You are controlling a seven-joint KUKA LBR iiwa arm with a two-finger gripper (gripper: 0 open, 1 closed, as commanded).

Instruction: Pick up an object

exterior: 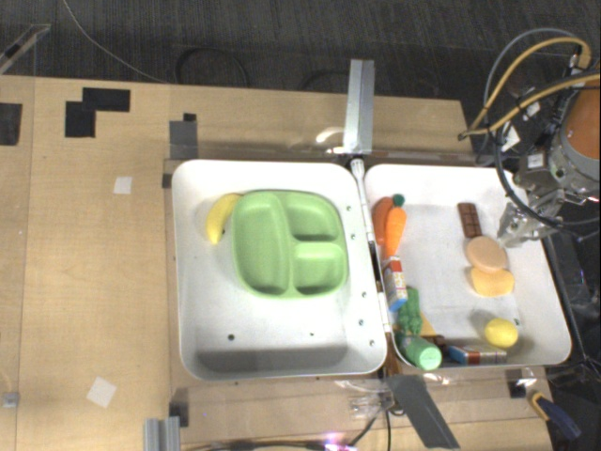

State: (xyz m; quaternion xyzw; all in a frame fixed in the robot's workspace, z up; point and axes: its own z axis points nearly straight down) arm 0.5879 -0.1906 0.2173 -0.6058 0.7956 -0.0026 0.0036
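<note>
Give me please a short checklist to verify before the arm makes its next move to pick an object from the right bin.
1. Gripper is over the right bin: ok, it hangs at the bin's right rim.
2. Gripper carries nothing yet: cannot tell, the fingers are too blurred.
3. A target lies near: ok, the brown bar and the beige round piece lie just left of the gripper.
4. Target is apart from its neighbours: not ok, the beige piece touches the orange piece.
5. Lemon is free to grasp: ok, it lies alone.
6. Carrot is free: not ok, it is crowded against the bin's left wall.
</note>
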